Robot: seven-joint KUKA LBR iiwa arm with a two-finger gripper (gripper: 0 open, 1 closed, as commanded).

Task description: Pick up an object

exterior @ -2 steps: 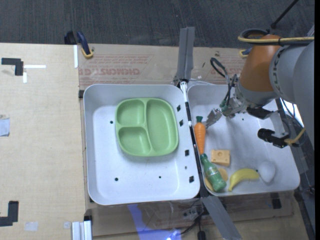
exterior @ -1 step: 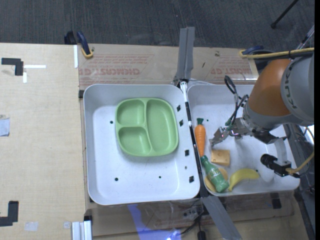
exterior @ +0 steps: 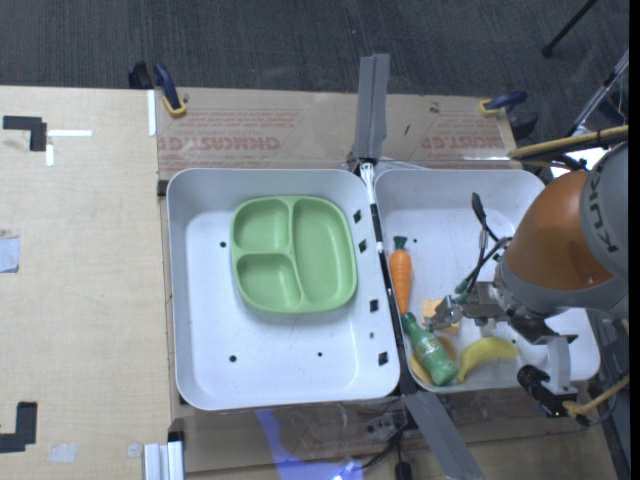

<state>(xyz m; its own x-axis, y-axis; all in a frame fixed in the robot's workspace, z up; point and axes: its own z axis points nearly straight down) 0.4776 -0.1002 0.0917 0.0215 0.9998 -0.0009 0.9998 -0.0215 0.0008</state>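
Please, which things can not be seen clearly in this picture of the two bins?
- Gripper: small and partly under the arm's wrist; finger state unreadable.
- Yellow item beside it: too small to identify.
- Banana: upper end covered by the arm.
- Green bottle: label too small to read.

Note the tabletop (exterior: 80,298): pale, matt wood-look board. Left of the tool, the left bin (exterior: 200,358) and the right bin (exterior: 440,198) are smooth white plastic with a soft sheen. The divided plate (exterior: 294,254) is matt green plastic. Just beside the tool, the carrot (exterior: 400,278), banana (exterior: 486,354) and green bottle (exterior: 430,353) look like glossy moulded plastic. Behind the bins you see printed brown cardboard (exterior: 260,133).
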